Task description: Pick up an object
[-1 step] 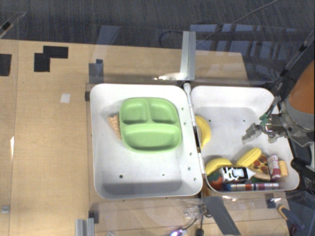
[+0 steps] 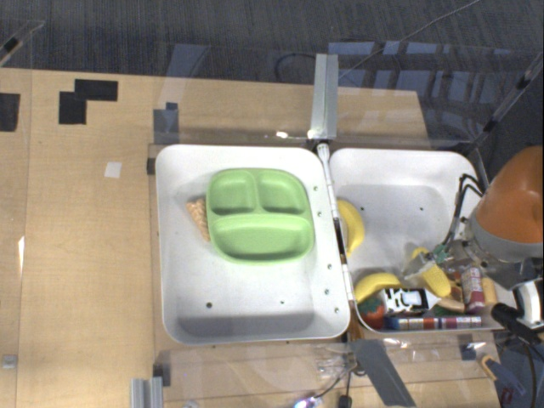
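- Tabletop (image 2: 76, 228) carries 2 white bins side by side: left bin (image 2: 183, 296), right bin (image 2: 399, 172).
- Left bin holds a green divided tray (image 2: 257, 215), lying flat, w/ a tan textured item (image 2: 198, 218) poking out from under its left edge.
- Right bin: clutter packed into the near-right corner. A yellow piece (image 2: 351, 226) sits against the divider wall; another yellow piece (image 2: 376, 286) lies lower down, just beside a small black-and-white item (image 2: 405, 299) and a row of dark, reddish bits (image 2: 425, 321) along the near wall.
- Arm w/ orange band (image 2: 514, 198) reaches in from the right, wrist low over that corner pile.
- Claw (image 2: 433, 266) is down among the clutter, about at a yellow banana-like piece (image 2: 435, 277). Can't tell how wide it stands or whether anything is in it; arm and clutter crowd that spot.
- Step, as I read it: at the grasp point in the right bin, descent about done, lift not begun.
- Likely target is that yellow piece by the claw, but neighbours touch it, so which object it'll take is unclear.
- Next move prob calls for closing squarely on one item, then a straight lift clear of the bin wall.
- Risk: packed items could get dragged along or the grip slip off a curved surface.
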Controlling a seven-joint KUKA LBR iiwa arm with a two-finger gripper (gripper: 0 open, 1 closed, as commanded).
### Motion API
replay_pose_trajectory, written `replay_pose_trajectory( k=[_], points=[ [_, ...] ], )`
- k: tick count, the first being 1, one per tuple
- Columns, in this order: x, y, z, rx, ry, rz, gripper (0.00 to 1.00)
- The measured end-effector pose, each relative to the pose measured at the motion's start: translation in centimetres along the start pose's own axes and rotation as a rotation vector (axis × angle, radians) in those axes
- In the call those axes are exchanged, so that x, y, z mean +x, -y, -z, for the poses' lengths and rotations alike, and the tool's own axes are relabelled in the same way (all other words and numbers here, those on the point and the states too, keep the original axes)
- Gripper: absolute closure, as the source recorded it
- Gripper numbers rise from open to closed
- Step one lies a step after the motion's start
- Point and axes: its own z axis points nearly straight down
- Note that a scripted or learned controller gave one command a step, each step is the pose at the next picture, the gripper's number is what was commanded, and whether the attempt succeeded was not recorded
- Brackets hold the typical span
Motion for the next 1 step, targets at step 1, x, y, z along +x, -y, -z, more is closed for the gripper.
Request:
replay_pose_trajectory(
  k=[1],
  points=[
    [0.24, -0.32, 1.13, -0.005, -0.004, 0.002, 1.0]
  ],
)
